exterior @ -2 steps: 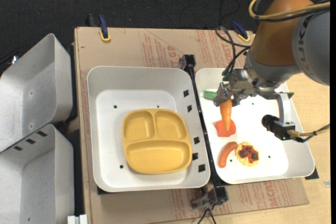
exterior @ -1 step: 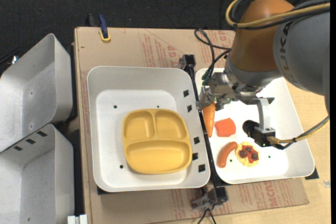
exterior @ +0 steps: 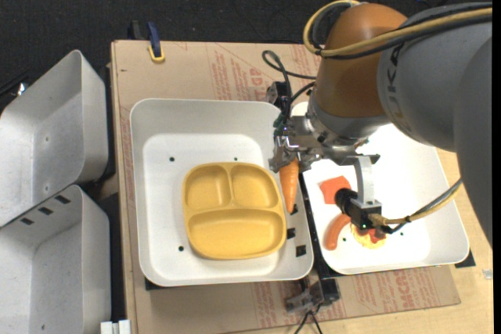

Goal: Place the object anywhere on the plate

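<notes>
A yellow plate (exterior: pixel 233 209) with three compartments lies in the left white bin (exterior: pixel 156 168). My gripper (exterior: pixel 286 159) hangs over the ridge between the two bins, just past the plate's right rim. An orange carrot (exterior: pixel 289 185) dangles point-down from it, its top pinched between the fingers. The carrot's tip is level with the plate's right edge, beside it rather than over it. The grey arm with its orange band covers the gripper's upper part.
In the right bin (exterior: pixel 438 246) lie a red-orange chunk (exterior: pixel 335 187), a curved orange-red piece (exterior: pixel 335 232) and a small yellow item (exterior: pixel 369 238), partly behind a black fitting on the arm. Folded white bins stand at the far left.
</notes>
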Robot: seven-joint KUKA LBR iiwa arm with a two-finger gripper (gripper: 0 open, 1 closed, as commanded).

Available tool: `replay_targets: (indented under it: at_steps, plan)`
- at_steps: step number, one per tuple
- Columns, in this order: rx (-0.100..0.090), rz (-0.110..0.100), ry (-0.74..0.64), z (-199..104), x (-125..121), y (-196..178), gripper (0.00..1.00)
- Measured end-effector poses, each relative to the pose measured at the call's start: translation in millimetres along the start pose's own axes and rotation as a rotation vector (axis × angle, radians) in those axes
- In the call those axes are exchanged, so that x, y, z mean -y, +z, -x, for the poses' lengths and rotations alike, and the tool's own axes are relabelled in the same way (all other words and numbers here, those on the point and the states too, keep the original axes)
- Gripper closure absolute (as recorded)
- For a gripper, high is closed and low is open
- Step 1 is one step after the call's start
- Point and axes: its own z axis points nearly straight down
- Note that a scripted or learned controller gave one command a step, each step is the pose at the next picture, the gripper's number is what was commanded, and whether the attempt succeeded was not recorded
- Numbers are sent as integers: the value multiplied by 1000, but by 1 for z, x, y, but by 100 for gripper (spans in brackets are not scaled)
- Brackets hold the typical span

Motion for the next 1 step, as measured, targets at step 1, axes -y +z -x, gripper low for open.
replay_targets:
  at_steps: [1]
  plan:
    - [0, -1, -1, -56, 10, 14, 100]
